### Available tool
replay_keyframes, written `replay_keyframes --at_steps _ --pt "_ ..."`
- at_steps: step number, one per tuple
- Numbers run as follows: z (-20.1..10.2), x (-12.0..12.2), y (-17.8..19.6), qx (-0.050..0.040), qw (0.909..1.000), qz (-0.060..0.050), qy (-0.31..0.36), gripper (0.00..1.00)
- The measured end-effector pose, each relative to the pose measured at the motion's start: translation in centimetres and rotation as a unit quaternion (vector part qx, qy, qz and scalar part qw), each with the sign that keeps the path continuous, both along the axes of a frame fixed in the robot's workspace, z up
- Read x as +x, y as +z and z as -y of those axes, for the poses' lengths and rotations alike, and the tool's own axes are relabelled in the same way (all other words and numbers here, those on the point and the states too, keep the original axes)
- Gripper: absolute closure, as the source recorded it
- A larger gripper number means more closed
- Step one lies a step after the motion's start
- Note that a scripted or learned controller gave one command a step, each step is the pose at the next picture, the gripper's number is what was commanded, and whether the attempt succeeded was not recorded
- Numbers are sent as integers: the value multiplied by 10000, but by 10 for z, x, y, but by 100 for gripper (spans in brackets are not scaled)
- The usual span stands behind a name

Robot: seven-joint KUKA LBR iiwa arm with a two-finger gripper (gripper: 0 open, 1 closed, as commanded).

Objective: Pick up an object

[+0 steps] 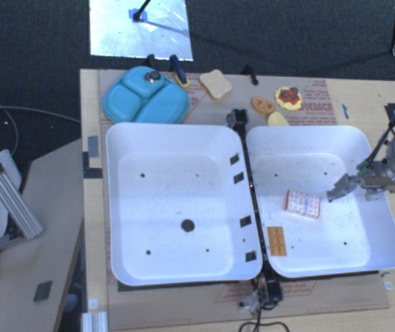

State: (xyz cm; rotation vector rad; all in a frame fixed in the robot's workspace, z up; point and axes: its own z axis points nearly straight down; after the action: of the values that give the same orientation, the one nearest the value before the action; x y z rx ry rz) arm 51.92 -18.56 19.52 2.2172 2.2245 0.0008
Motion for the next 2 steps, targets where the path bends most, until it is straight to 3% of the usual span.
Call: replay_keyframes --at_steps 1,2 --pt "-84 26 -113 -13 10000 34 38 0" --pt "-31 76 -108 -8 10000 43 -12 0"
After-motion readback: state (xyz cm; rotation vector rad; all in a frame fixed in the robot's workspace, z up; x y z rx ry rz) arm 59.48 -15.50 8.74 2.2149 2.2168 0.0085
